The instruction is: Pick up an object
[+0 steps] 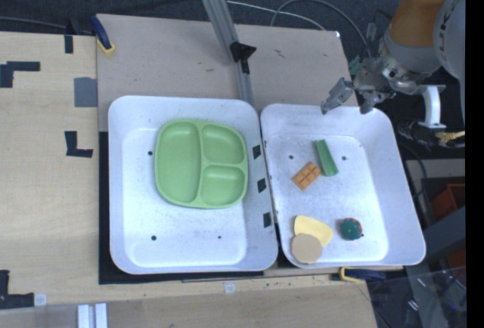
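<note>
Two shallow white bins (128,168) (393,168); one green divided plastic plate (201,163); one green stick (326,157); one orange waffle (306,176); one yellow wedge (314,227); one tan disc (306,248); one green-red ball (349,229).

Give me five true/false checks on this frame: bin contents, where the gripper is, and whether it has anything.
1. The green divided plate lies in the left bin. True.
2. The gripper is shut on the green stick. False: the green stick lies on the floor of the right bin, and the gripper sits apart from it, over that bin's far edge, with nothing between its fingers.
3. The orange waffle piece lies beside the green stick. True.
4. The tan disc sits on the plate. False: it is in the right bin, touching the yellow piece.
5. The small green and red object is in the left bin. False: right bin, near side.
</note>
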`<state>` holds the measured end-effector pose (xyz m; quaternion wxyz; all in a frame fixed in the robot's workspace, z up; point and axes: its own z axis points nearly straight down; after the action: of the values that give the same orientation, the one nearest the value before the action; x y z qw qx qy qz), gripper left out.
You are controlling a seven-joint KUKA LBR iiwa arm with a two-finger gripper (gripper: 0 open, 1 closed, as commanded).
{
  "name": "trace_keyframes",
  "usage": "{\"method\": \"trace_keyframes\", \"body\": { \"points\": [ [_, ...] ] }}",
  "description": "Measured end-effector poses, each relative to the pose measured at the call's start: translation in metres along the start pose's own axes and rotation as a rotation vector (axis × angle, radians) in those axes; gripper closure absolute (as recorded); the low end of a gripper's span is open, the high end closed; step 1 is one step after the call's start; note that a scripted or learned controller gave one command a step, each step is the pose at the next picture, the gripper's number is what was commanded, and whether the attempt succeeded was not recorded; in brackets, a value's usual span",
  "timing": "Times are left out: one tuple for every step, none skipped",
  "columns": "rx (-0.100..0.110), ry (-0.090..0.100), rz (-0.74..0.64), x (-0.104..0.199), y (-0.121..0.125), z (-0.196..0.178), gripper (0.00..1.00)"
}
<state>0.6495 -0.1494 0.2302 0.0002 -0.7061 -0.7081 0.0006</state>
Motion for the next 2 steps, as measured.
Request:
{"method": "trace_keyframes", "body": {
  "points": [
    [0.000,0.000,0.000,0.000,0.000,0.000,0.00],
    [0.005,0.000,0.001,0.003,-0.009,0.048,0.00]
  ]
}}
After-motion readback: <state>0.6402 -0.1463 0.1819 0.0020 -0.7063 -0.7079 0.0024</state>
